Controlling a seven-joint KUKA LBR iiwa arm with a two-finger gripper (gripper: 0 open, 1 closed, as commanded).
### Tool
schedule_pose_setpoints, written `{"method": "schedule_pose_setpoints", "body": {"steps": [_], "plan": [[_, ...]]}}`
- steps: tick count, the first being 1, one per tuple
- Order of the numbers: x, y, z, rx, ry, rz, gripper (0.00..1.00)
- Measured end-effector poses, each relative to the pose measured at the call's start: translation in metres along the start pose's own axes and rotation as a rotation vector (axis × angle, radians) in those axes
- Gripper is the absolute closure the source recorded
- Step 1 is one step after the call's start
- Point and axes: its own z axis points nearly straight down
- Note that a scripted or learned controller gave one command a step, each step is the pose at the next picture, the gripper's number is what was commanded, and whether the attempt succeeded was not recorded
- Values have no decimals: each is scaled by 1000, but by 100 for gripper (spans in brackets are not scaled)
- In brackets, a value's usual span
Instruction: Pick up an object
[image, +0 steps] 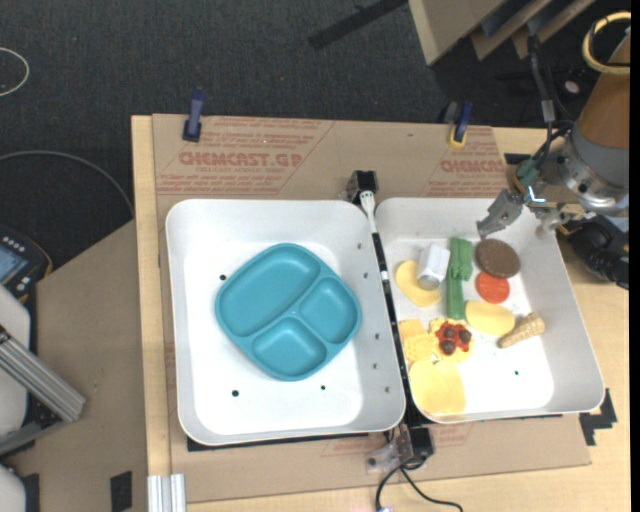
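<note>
The brown cardboard sheet (300, 150) under the two bins carries red print along its far edge; on the left it reads roughly "CHEMCAST G P", with smaller lines above and below too fine to make out; on the right, near the yellow clamp (460, 127), the same red lettering shows only partly and cannot be read.

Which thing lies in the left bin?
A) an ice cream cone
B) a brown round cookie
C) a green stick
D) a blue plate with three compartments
D: the blue plate lies alone in the left bin, while the small toy foods are all in the right bin.
</note>
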Motion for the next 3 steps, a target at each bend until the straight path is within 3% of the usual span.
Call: {"method": "schedule_pose_setpoints", "body": {"steps": [1,2,3], "plan": [[-14,1,131,8,3,0,0],[-80,36,143,-7,9,-1,0],[-70,51,162,-7,10,-8,0]]}}
